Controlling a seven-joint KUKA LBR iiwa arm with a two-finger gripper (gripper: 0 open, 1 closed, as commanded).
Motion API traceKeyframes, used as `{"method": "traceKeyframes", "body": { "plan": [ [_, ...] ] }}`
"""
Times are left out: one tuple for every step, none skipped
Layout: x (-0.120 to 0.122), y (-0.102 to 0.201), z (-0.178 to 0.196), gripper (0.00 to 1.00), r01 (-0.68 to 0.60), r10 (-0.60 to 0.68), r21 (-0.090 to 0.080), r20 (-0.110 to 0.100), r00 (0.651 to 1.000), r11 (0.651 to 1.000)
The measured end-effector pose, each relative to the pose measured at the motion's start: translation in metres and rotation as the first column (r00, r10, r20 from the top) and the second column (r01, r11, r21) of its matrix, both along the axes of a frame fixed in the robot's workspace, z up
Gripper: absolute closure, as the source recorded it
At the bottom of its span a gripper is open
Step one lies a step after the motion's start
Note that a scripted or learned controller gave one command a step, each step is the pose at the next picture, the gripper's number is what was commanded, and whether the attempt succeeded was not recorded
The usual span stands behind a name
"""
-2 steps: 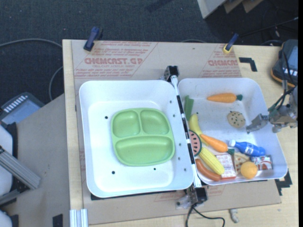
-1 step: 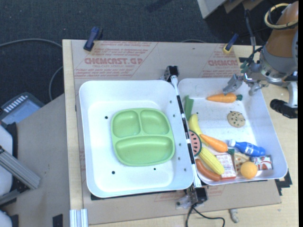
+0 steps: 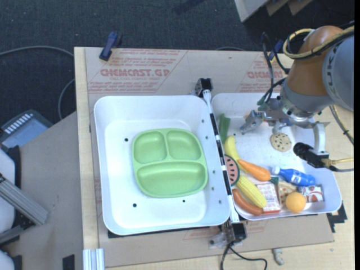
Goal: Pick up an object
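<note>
Right bin point(image 3: 236, 103); pincer point(image 3: 251, 121) above bare far end.

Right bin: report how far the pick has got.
Done: the arm has reached over the right bin, with the gripper above its far end near the cookie. In hand: nothing shows between the fingers. Left: the whole pick. The cookie, banana, carrot, corn, blue bottle and orange all lie in the bin. The green tray sits in the left bin.

Tray point(image 3: 169, 163) in L bin point(image 3: 112, 151)
</note>
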State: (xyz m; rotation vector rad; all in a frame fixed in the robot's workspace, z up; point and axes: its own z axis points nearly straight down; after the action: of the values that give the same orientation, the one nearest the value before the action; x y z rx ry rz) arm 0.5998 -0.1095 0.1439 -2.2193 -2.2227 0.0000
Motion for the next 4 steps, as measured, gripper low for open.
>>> {"method": "traceKeyframes", "body": {
  "plan": [
    [-0.047,-0.105,-0.055,0.0,0.0,0.0,0.0,0.001,1.0,1.0],
    [-0.121,-0.112,0.023,0.0,0.003,-0.003,-0.001,0.0,1.0,1.0],
    [0.001,-0.091,0.025,0.0,0.0,0.0,-0.001,0.003,1.0,1.0],
    [-0.075,0.033,0.04,0.0,0.0,0.0,0.001,-0.001,1.0,1.0]
  ]
}}
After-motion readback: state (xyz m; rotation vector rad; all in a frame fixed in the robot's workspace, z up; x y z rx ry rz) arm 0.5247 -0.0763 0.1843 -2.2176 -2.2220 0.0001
